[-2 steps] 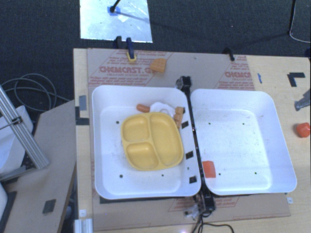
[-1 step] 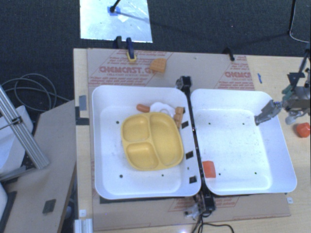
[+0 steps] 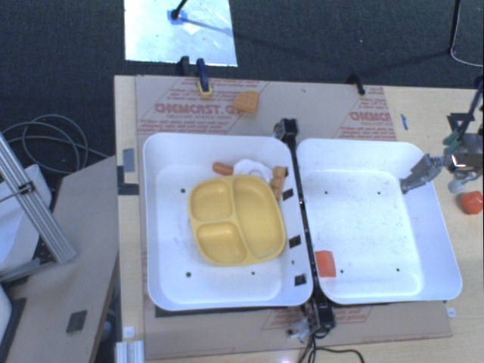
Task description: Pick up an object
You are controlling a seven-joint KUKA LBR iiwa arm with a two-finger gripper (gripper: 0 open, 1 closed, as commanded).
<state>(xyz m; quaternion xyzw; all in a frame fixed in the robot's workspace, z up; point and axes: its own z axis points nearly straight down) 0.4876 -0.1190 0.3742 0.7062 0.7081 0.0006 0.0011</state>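
A yellow divided plate (image 3: 234, 220) lies in the left bin (image 3: 166, 278). Behind it are a small orange sausage-shaped piece (image 3: 222, 169), a white piece (image 3: 252, 169) and a tan block (image 3: 278, 178) near the bin's right wall. An orange-red block (image 3: 324, 263) sits in the right bin (image 3: 378, 203), at its front left corner. My gripper (image 3: 420, 174) hangs over the far right rim of the right bin, apart from all of these things, with nothing seen in it.
On the board behind the bins lie a tan square piece (image 3: 246, 101) and a blue and yellow clamp (image 3: 203, 78). An orange object (image 3: 470, 201) rests on the bench right of the bins. A shiny sheet (image 3: 180, 21) lies on the floor beyond.
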